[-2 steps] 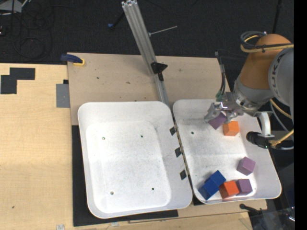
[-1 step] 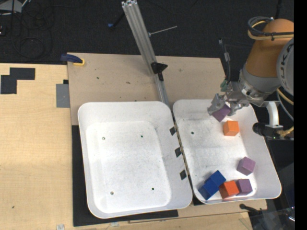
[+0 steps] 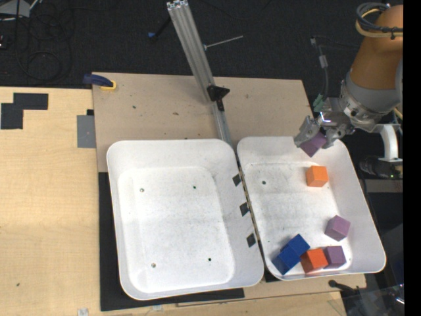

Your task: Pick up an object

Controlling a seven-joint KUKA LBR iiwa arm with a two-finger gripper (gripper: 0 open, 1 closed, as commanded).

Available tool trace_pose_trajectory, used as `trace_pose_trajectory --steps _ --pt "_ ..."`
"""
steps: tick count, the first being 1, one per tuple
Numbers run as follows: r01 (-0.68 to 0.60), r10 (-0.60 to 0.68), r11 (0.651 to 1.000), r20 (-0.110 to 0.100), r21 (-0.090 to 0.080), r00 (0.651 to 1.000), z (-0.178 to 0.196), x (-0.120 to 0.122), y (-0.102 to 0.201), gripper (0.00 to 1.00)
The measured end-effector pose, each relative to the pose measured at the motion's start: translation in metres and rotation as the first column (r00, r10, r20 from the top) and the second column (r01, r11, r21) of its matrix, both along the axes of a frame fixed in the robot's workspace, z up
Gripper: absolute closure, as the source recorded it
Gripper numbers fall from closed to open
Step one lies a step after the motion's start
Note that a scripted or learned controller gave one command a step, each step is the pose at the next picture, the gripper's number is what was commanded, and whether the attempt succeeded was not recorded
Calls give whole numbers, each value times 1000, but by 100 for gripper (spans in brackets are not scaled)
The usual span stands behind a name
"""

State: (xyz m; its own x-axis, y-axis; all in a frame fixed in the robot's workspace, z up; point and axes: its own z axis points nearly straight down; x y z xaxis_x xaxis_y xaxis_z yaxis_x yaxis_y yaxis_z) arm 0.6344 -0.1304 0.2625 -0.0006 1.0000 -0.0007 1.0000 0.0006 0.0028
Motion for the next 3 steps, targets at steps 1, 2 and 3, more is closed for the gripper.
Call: trace_pose_trajectory --steps 1,2,3 --pt "-3 4 1000 -9 4 1000 -15 -15 56 100" --pt "-4 4 1000 -8 4 1000 -15 -17 113 100" --pt "-5 5 1000 -9 3 1000 -16 -36 172 100"
